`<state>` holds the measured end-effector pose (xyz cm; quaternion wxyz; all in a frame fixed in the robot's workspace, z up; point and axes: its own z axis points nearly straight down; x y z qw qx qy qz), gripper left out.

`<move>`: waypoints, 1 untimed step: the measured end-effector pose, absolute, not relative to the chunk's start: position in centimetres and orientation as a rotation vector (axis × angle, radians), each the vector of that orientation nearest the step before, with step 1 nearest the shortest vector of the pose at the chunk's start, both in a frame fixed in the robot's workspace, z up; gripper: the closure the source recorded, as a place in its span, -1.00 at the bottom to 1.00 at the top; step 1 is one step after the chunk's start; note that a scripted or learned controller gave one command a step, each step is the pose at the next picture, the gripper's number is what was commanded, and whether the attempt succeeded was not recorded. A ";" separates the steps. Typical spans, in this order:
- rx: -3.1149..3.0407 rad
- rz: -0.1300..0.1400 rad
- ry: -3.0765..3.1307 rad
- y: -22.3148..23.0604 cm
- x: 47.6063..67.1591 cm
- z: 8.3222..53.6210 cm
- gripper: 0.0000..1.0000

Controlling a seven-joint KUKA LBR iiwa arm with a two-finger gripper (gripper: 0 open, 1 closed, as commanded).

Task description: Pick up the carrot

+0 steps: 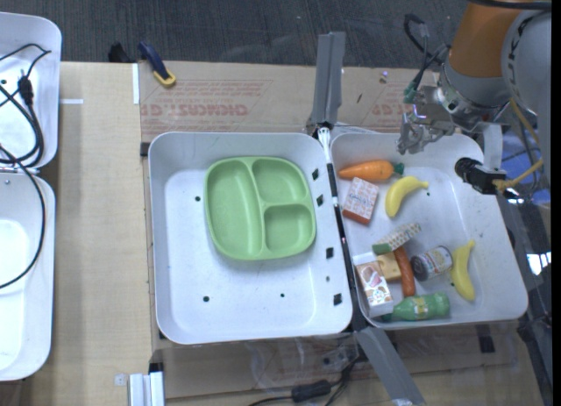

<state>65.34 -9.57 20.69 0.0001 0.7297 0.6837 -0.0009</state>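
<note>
Camera view: the carrot [366,169] is seen lying flat near the back wall of the right bin [501,246], just beside a banana [403,194] and a red-white carton [359,200]. The gripper [414,138] is positioned above the bin's back edge, to the carrot's right, apart from it; finger state cannot be told. A green divided plate [260,207] is located in the left bin [180,246].

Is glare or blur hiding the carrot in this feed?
Camera view: the carrot is sharp and evenly lit against the right bin; glare sits on the white bin floors, not on it; the end effector above it looks dark and cluttered with cables.
</note>
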 end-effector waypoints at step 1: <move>2.056 -0.002 2.377 -13.4 58.7 9.1 1.00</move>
